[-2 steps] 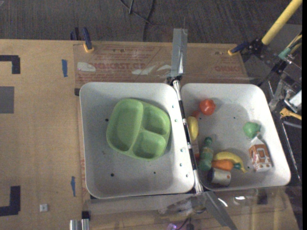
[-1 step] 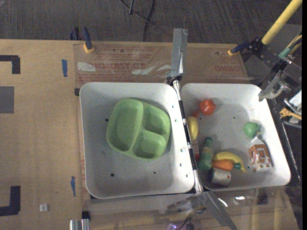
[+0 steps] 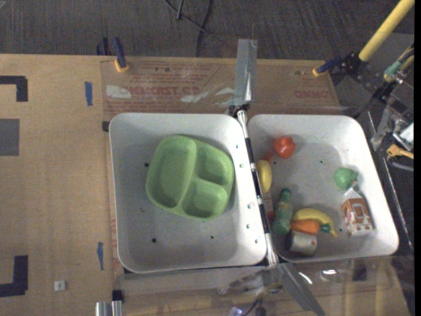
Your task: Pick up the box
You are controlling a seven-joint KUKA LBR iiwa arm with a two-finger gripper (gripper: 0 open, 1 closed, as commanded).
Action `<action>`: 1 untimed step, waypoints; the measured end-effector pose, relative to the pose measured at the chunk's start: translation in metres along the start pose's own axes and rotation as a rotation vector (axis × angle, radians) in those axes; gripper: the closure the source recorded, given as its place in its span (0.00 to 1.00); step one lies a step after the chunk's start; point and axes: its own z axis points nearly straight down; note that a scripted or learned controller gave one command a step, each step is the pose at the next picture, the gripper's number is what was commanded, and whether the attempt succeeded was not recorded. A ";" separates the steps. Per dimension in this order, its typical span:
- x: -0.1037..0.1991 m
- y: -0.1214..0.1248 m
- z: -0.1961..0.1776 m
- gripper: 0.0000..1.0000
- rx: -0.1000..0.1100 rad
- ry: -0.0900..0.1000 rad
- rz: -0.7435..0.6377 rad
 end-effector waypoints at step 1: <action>0.000 0.000 0.000 0.00 0.001 0.000 -0.001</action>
